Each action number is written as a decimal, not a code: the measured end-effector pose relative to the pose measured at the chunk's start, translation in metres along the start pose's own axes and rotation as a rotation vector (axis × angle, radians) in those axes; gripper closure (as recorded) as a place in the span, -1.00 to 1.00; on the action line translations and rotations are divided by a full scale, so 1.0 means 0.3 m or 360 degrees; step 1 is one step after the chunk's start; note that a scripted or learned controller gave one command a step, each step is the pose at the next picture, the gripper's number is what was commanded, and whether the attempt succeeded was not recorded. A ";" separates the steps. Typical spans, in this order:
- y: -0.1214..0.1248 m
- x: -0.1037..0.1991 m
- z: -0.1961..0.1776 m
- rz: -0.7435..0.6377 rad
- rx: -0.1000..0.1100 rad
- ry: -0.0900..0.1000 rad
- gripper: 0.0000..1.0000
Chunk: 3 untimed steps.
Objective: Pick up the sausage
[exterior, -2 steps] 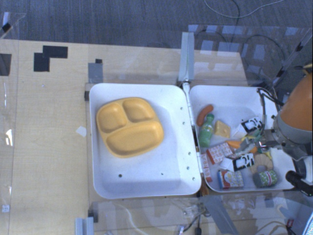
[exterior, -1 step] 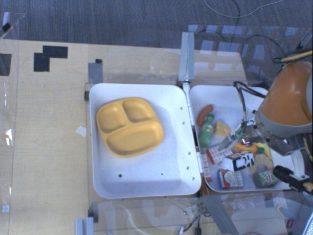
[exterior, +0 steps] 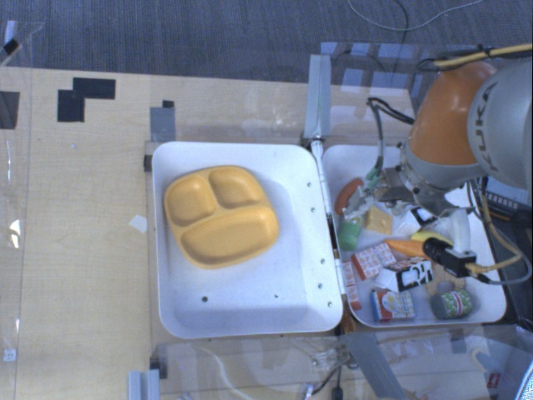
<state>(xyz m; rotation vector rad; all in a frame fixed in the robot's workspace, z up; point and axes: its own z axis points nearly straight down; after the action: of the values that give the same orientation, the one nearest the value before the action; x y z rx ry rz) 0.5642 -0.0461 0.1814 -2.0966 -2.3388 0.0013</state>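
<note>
Sausage point(exterior: 349, 192) lying in the right bin point(exterior: 496, 311) near its upper-left corner, long axis slanting, immediately left of the tool point(exterior: 381, 188), whose opening and load cannot be told.

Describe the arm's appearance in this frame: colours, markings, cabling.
A bulky grey KUKA arm with a rounded orange band above the wrist and dark lettering on its grey shell. Black cables loop beside the wrist; the metallic gripper hangs below.
</note>
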 end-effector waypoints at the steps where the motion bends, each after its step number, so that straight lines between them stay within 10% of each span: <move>1: 0.044 0.157 -0.003 0.0049 -0.0002 0.0000 -1.00; 2: 0.104 -0.083 -0.031 0.0083 -0.0003 -0.0002 -1.00; 3: 0.284 -0.196 0.254 0.0247 -0.0041 -0.0004 -1.00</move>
<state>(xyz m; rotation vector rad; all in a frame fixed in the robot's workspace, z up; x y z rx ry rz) 0.6553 -0.0953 0.1050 -2.2852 -2.1827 -0.0260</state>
